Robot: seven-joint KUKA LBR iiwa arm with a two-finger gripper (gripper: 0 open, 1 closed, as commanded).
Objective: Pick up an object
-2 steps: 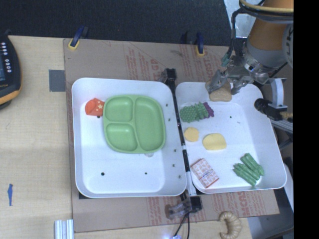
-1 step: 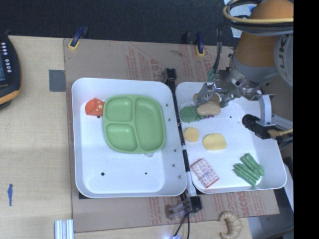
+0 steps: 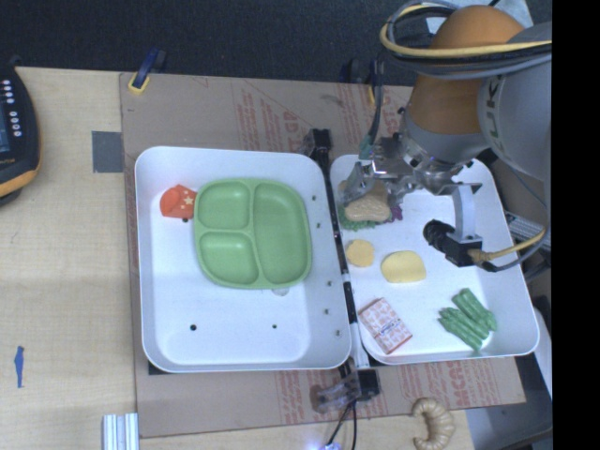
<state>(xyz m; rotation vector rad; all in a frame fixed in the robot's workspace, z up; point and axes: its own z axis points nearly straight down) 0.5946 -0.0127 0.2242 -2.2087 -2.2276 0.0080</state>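
My gripper [image 3: 373,187] hangs low over the far left part of the right bin [image 3: 511,293], right above a tan sandwich-like item [image 3: 367,211] with green and purple edges. Its fingers straddle the top of that item, and I cannot make out whether they are closed on it. Other items in this bin are a small round yellow piece [image 3: 360,252], a larger yellow lump [image 3: 402,266], a red-and-white packet [image 3: 384,324] and a bunch of green beans [image 3: 468,318].
The left bin [image 3: 164,317] holds a green divided plate [image 3: 252,232] and a red item [image 3: 177,202] at its far left. A black camera mount [image 3: 453,242] hangs off the wrist over the right bin. A tan curled object [image 3: 433,423] lies on the bench in front.
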